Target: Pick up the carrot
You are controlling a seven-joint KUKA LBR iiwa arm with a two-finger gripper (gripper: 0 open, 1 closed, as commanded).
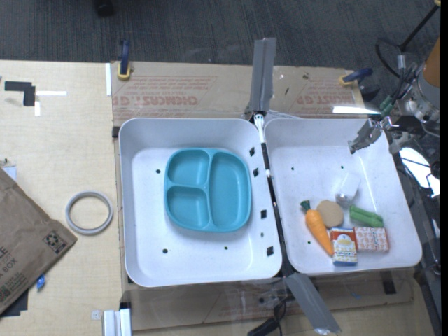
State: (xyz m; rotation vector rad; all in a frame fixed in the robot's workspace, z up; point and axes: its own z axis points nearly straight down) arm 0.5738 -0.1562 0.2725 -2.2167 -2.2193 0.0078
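The carrot (318, 231) lies in the right bin (308, 156), down in its lower half, orange body running from a green top at about 11 o'clock to a point at about 5 o'clock. Touching it at 1 o'clock is a round tan piece (330, 213), perhaps a toy potato or cookie. At the carrot's 4 o'clock end sits a small carton with an orange picture (344, 246), and just beside that, at 3 o'clock, a reddish patterned box (372, 239). Above the box lies a green vegetable piece (367, 217), tilted, with a pale, blurry object (346, 187) near its 11 o'clock end.

Up at the bin's 2 o'clock corner, the gripper (369, 134) hangs over the rim, well apart from the carrot. How far its fingers are spread — that I cannot tell from this angle, and nothing shows between them.

Over in the left bin (140, 187), a teal divided plate (208, 190) sits near the middle. At 9 o'clock on the bench, a roll of tape (89, 211) rests beside a brown cardboard box (24, 243).
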